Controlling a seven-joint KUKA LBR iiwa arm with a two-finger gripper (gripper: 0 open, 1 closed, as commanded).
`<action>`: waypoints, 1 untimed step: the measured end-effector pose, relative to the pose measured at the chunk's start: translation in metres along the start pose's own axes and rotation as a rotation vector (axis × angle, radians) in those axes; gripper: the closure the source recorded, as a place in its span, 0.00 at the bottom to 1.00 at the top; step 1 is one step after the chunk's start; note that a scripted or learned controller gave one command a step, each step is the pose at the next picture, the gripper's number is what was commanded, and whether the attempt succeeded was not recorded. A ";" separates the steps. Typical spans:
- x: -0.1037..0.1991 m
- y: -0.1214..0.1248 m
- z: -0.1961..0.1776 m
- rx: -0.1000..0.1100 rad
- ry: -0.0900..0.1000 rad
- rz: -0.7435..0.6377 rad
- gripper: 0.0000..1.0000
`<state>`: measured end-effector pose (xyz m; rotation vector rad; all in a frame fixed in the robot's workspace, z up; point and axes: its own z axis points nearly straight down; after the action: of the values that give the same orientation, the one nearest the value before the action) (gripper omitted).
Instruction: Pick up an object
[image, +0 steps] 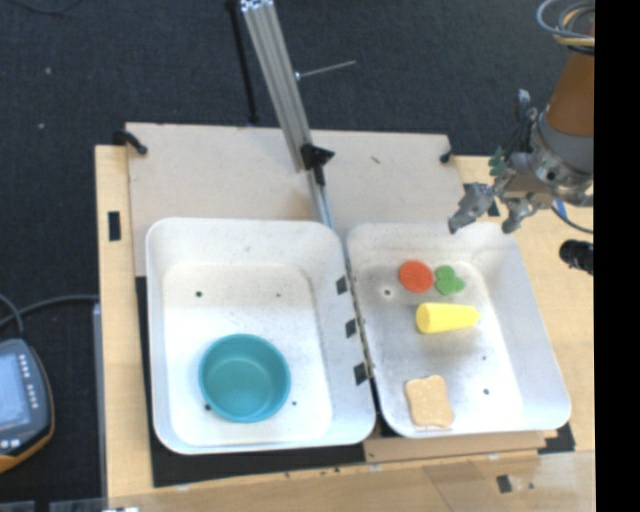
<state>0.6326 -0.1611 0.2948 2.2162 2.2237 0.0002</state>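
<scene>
The right bin (520, 330) holds a red round piece (415, 276), a green piece (450, 280) touching it, a yellow wedge (446, 317) just in front of them, and a tan slice of toast (429, 401) near the front rim. My gripper (487, 215) hangs above the bin's far right corner, well above and behind the red and green pieces. Its two fingers (466, 213) are spread apart with nothing between them.
The left bin (180, 260) holds a teal bowl (244, 377) near its front. A slanted metal pole (285, 90) rises behind the seam between the bins. A handheld pendant (20, 395) lies off the bench at the left edge.
</scene>
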 end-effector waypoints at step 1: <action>0.000 0.000 0.000 0.000 -0.001 0.000 0.00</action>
<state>0.6326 -0.1613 0.2948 2.2158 2.2238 -0.0008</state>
